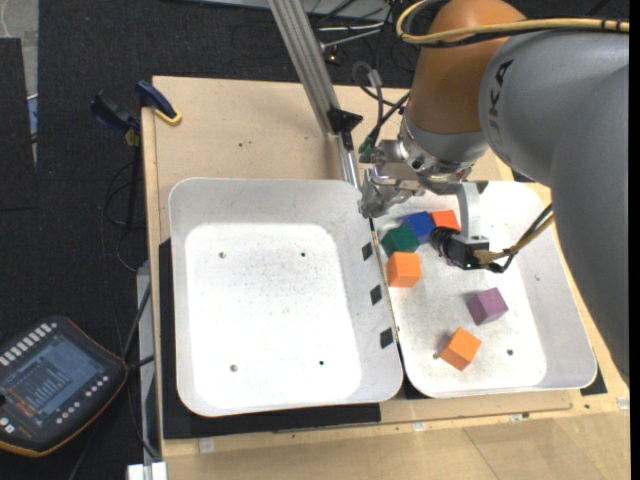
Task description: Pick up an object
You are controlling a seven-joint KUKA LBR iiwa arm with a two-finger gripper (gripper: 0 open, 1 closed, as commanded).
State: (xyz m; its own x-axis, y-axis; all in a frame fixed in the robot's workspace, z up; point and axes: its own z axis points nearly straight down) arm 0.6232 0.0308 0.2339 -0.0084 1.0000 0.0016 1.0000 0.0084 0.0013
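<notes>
- The gripper [377,200] of the grey arm hangs over the upper left corner of the right white bin [560,373], just right of centre frame. Whether the pincer is released or clenched cannot be told.
- The candidates for picking are six small blocks, all in the right white bin. Each looks close to cubic, so no long axis stands out.
- The small green block [400,239] lies closest, just below and right of the gripper. It touches the small blue block [421,225] on its upper right.
- The red-orange block [446,220] sits just right of the blue one, partly hidden by the robot's own hardware.
- The upper orange cube [403,269] rests just below the green block, with its edges roughly square to the frame.
- The purple cube [487,305] lies apart, towards the middle of the bin, and is turned slightly.
- The lower orange cube [460,349] sits near the bin's lower edge, turned corner-on like a diamond.
- The left white bin [190,268] fills the centre left, its speckled floor showing four small dark dots.
- Black tape marks [377,294] run along the seam where the two bins meet.
- A slanted metal rail [300,48] comes down from the top of the frame to the bins' shared upper corner, close beside the gripper.
- A blue and yellow clamp [150,103] grips the wooden bench [250,118] at upper left.
- A grey and orange control pendant [50,380] lies at lower left, off the bench.
</notes>
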